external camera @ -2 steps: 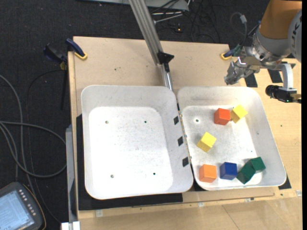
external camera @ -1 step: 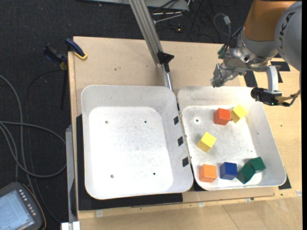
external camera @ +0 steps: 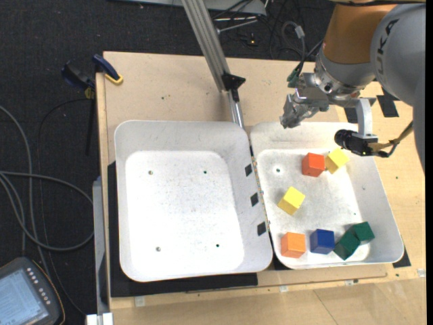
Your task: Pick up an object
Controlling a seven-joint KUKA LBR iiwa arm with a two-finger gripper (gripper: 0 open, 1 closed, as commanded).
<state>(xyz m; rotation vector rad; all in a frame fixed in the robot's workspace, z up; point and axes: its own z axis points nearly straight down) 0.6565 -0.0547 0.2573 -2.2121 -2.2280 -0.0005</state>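
Above the far rim of the right bin (external camera: 379, 202) I see my tool (external camera: 292, 119) hanging with nothing visibly in it; whether it is released or clenched I cannot tell. Below it lie an orange cube (external camera: 313, 164) touching a yellow cube (external camera: 337, 160), another yellow cube (external camera: 292, 200) mid-bin, and an orange (external camera: 293, 244), a blue (external camera: 323, 241) and two green blocks (external camera: 354, 240) along the near edge.

Setting: robotics lab.
Evidence, arm (external camera: 379, 32): industrial, above a plywood bench (external camera: 169, 87).
Evidence, left of claw (external camera: 295, 116): aluminium strut (external camera: 203, 29), clamp (external camera: 84, 75).
Evidence, far lower left: cables (external camera: 40, 181), teach pendant (external camera: 24, 300).
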